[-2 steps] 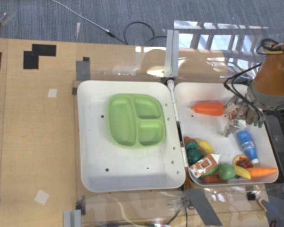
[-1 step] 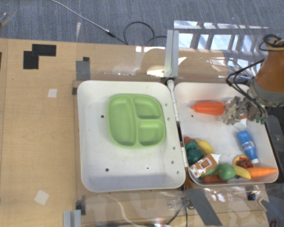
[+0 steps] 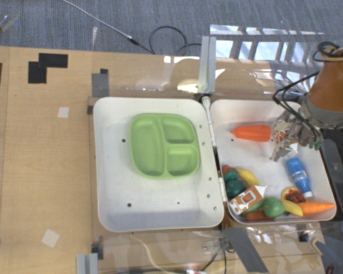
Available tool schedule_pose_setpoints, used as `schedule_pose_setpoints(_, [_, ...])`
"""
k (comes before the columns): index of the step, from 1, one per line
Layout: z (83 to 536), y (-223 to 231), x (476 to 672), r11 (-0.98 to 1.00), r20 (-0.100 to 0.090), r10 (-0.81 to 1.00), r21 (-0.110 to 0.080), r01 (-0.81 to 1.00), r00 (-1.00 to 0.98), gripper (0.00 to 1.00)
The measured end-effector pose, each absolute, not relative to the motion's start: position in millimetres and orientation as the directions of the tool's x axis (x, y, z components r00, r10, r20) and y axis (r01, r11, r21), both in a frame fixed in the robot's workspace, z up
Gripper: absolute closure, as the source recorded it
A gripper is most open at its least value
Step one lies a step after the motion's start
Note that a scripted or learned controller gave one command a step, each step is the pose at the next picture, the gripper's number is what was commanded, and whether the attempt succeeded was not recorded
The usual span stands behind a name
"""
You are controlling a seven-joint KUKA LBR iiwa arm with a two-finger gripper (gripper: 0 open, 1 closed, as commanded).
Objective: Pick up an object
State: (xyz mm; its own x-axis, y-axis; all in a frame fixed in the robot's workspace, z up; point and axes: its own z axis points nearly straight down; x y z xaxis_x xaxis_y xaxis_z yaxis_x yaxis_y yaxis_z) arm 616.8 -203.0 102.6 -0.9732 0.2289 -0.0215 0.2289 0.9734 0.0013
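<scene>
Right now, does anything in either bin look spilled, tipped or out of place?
Nothing stands out. The green divided plate lies flat in the left bin. In the right bin, an orange carrot and blue bottle lie loose, with toy food piled along the near edge. The end effector hangs between them.

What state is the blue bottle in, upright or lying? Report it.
Lying down: the blue bottle rests lengthwise on the right bin's floor.

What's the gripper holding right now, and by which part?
Nothing seen between its fingers. The gripper hangs over the right bin, between the orange carrot and the blue bottle, gripping neither.
</scene>
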Motion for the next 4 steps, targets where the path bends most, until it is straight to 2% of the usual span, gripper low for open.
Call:
schedule_pose_setpoints(1, [89, -203, 579.3, 0.969, -0.012, 0.248, 0.000, 0.248, -0.969, 0.00])
schedule_pose_setpoints(3, [89, -205, 559.9, 0.975, -0.014, 0.224, 0.000, 0.224, -0.974, 0.00])
schedule_pose_setpoints(4, [89, -205, 535.8, 0.968, -0.014, 0.252, 0.001, 0.252, -0.968, 0.00])
